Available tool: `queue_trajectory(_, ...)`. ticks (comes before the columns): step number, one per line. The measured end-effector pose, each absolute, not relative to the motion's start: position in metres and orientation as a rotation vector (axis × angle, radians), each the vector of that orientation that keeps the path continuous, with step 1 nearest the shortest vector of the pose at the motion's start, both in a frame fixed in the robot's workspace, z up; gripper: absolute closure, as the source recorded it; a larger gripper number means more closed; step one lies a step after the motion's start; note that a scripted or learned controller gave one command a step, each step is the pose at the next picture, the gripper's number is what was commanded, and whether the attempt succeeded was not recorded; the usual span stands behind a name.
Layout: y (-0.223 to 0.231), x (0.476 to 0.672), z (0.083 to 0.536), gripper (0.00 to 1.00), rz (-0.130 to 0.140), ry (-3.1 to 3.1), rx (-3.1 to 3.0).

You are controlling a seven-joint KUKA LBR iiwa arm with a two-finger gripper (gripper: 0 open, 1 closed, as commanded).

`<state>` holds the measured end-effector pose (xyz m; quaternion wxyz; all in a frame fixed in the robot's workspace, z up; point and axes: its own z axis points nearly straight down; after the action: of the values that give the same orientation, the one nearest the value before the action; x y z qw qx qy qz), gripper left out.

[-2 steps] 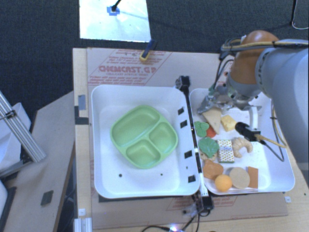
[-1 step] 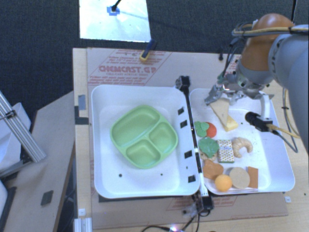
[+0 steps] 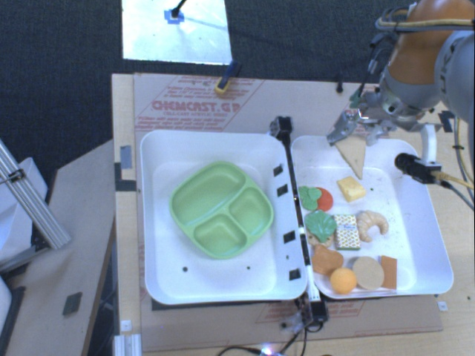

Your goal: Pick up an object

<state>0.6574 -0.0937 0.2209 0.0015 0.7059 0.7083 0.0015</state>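
Note:
My gripper (image 3: 355,130) hangs over the far left corner of the right bin (image 3: 423,228), shut on a tan wedge-shaped slice (image 3: 353,156) that points down below the fingers and looks lifted off the floor. Lower in that bin lie a yellow block (image 3: 351,189), a red tomato piece (image 3: 325,197), a green leaf (image 3: 320,225), a patterned square (image 3: 346,231), a croissant (image 3: 372,223), a brown biscuit (image 3: 326,259), an orange ball (image 3: 342,280), a beige disc (image 3: 367,272) and an orange bar (image 3: 388,271).
The left bin (image 3: 159,265) bears a green divided plate (image 3: 221,209). A black clipped divider (image 3: 291,199) runs between the bins. A black cylinder (image 3: 417,167) juts over the right bin's far right rim. A yellow clip (image 3: 223,86) lies on the cardboard behind.

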Motion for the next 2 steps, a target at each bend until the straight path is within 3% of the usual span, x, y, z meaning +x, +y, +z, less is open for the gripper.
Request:
queue_trajectory(1,-0.094,0.658,0.225,1.00,0.004,2.224,2.216)
queue_trajectory(2,-0.072,0.610,0.235,1.00,-0.001,2.225,2.220)
